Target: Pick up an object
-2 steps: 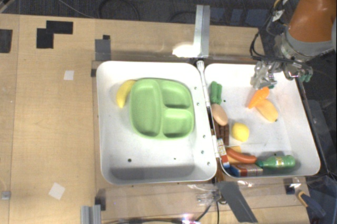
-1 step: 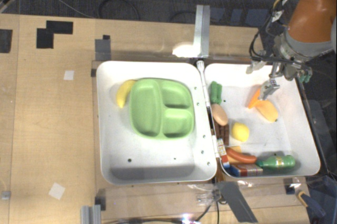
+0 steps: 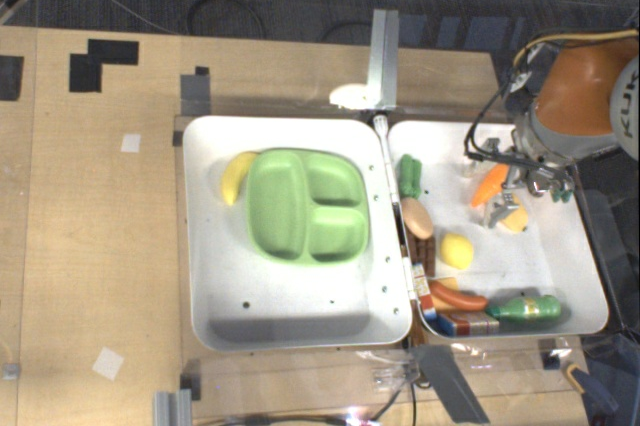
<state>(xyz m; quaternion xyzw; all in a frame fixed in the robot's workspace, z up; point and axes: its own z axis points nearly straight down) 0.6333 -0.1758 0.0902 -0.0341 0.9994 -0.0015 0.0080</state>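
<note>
My gripper (image 3: 507, 206) hangs low over the upper right part of the right bin (image 3: 570, 259), under the grey wrist with its orange band. An orange carrot-shaped piece (image 3: 489, 185) lies just to its left, touching or nearly touching it. A small yellow-orange piece (image 3: 515, 221) lies directly under its tip. Whether either piece is gripped is hidden by the wrist. Further left in this bin are a green vegetable (image 3: 410, 176), a tan oval piece (image 3: 417, 217) and a yellow lemon (image 3: 457, 252).
A red-orange sausage (image 3: 456, 297) and a green bottle (image 3: 526, 310) lie along the right bin's front wall. The left bin (image 3: 215, 294) holds a green divided plate (image 3: 305, 204) and a banana (image 3: 236, 177). A metal post (image 3: 384, 59) stands behind the bins.
</note>
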